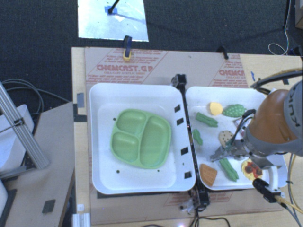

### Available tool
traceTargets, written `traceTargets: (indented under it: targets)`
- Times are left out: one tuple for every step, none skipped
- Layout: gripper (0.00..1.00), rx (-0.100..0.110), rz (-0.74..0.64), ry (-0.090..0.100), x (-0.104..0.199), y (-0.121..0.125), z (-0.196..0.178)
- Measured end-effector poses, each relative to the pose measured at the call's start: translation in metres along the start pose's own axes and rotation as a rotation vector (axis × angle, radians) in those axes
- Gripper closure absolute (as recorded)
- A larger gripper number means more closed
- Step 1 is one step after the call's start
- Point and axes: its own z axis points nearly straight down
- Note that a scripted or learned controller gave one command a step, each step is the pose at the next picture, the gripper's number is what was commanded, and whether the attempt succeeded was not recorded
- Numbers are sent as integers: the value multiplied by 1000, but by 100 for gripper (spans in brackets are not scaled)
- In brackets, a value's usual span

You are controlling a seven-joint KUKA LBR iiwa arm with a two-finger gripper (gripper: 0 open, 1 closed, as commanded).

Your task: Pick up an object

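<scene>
Two shallow white bins are sitting side by side below me, and I am starting with the near edge of the right bin (279, 173). An orange-brown wedge (208, 173) is lying closest to me there, near the divider between the bins. Just right of it, a long green vegetable piece (229, 169) is lying flat on the bin floor. Its long axis is running on a diagonal, with one end pointing up-left toward the gripper and the other pointing down-right toward the near rim. A red and yellow item (251, 168) is resting beside it on the right.

The gripper (219, 154) is hovering just beyond the upper end of the green piece, low over the bin floor. I am not able to tell whether it is open or closed, and I am seeing nothing held in it. The grey arm with its orange band (273, 119) is reaching in from the right.

Farther back, a speckled tan disc (225, 137) is lying just past the gripper, with a small green piece (197, 137) to its left. Beyond those, a green pod (207, 119), a yellow lump (216, 109) and a knobbly green item (234, 110) are lying toward the far wall.

A green divided plate (141, 138) is occupying the left bin (104, 103).
</scene>
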Motion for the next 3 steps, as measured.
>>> traceTargets:
  targets:
    - [100, -5, -5, 0, 3, 2, -14]
    - [100, -17, -17, 1, 61, 72, -110]
    - [100, -12, -19, 4, 158, 112, -167]
